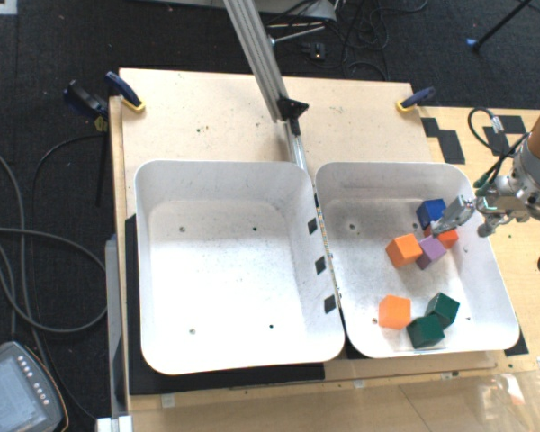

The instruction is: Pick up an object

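Reaching in from the right, the grey arm (533,165) hangs over the far right part of the right bin (369,192); its gripper (472,212) sits low just above the bin's right wall, and whether it is wide, narrow or holding anything cannot be told at this size.

Just left of the gripper lies a tight cluster of blocks; the blue block (431,211) is nearest, close enough that touching or apart cannot be judged; a small red-orange block (447,236) lies just below it, beside the purple block (431,249), which touches the larger orange block (403,250) on its left. These blocks are cube-like, so none has a clear long axis; the orange and purple ones sit turned, corners aimed roughly toward the bin's walls, not square to them.

Well apart from the gripper, toward the near edge of the same bin, a second orange block (395,312) lies flat, its sides nearly square to the bin; just right of it two dark green blocks (426,331) (444,308) rest against each other, both turned at a slant.

Beside it, the left bin (162,187) shows bare white floor with dark specks; a metal rail (261,57) runs down from the top toward the seam between the bins; both rest on the pale bench (207,106).
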